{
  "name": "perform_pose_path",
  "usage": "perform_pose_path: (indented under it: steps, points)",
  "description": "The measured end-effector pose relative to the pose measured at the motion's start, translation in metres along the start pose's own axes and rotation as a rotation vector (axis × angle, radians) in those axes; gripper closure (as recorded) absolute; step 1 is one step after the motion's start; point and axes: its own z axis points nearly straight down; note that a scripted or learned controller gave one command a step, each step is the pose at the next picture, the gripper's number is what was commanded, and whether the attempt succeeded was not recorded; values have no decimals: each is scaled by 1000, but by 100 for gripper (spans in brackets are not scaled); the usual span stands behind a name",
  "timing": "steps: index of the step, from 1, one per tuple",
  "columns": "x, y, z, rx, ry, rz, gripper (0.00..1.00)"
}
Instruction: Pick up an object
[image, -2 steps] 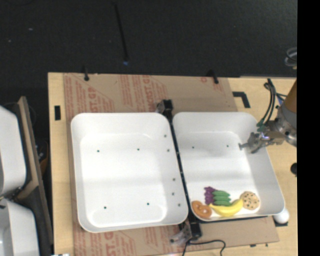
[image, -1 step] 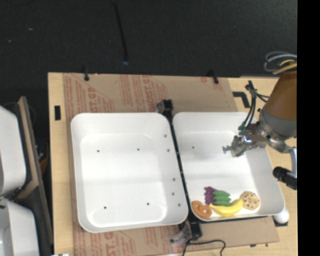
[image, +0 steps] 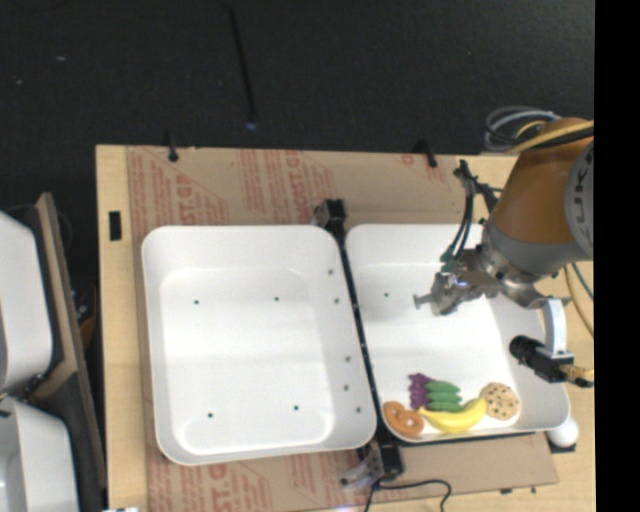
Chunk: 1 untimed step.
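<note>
Lying roughly left-right, banana (image: 449, 418); pincer (image: 440, 298) well above, seemingly.

Arm (image: 545, 215): orange band over grey wrist housing; dark cables along its left side; small metallic gripper (image: 445, 292) at tip.
</note>
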Motion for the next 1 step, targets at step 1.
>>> perform_pose_path:
  steps: [1]
  points:
    - [46,9,-6,-1,0,0,100]
